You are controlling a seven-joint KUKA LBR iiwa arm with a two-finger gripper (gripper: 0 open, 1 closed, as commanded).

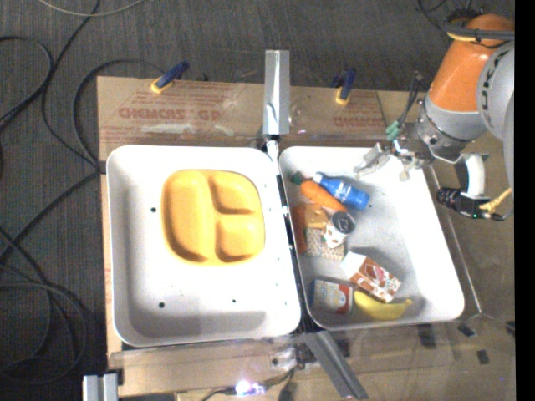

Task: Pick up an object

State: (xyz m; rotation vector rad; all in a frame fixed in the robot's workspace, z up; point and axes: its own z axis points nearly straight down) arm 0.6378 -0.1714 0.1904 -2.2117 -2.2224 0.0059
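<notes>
In the right bin [443, 249]: blue bottle [344, 192], carrot [321, 195], banana [382, 307]
Gripper [386, 159]: above the bin's far edge, fingers apart, holding nothing
Left bin [134, 307]: yellow tray [213, 215]

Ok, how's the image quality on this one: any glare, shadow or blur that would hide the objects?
Camera view: even, soft light; both bins bright white, the left bin slightly washed out. A small glare spot sits at the bottom edge. Objects cast short shadows only. The banana and blue bottle read clearly; the pincer is small and slightly soft.
</notes>
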